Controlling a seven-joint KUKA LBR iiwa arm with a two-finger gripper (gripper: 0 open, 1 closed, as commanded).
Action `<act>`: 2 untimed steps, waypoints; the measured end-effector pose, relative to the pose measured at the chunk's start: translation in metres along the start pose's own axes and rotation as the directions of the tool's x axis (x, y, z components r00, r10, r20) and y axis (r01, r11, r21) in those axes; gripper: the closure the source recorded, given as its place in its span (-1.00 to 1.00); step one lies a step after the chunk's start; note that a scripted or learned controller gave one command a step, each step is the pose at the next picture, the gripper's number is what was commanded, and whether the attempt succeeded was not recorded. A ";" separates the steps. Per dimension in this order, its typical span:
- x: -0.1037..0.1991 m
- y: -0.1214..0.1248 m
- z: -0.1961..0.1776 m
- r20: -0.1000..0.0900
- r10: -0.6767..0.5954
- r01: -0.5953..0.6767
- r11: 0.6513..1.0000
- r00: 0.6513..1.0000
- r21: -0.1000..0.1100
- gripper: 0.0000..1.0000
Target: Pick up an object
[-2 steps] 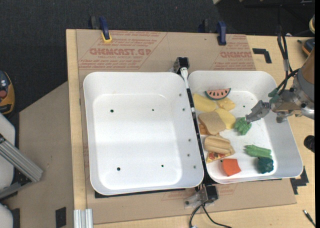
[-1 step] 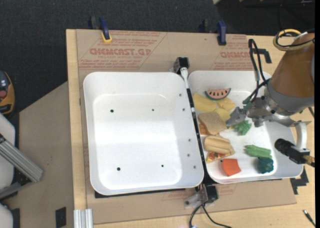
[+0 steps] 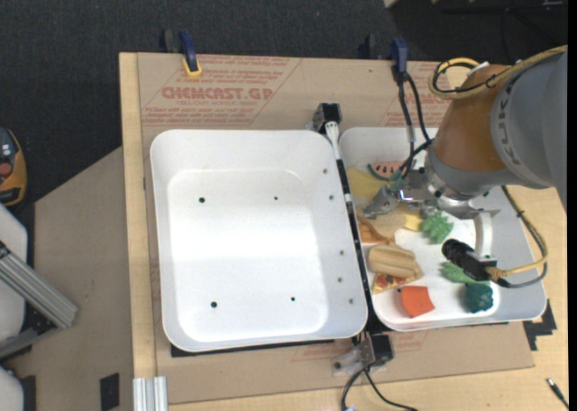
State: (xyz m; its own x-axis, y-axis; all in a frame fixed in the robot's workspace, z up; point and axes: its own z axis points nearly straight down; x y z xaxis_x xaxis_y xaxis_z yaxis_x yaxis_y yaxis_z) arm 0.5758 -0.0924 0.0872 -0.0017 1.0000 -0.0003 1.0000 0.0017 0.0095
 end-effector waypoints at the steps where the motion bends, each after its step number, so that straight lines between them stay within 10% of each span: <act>1: -0.005 0.058 0.001 0.002 -0.001 0.001 1.000 1.000 0.001 -1.00; 2: -0.006 0.056 -0.009 0.002 0.001 -0.001 1.000 1.000 0.005 1.00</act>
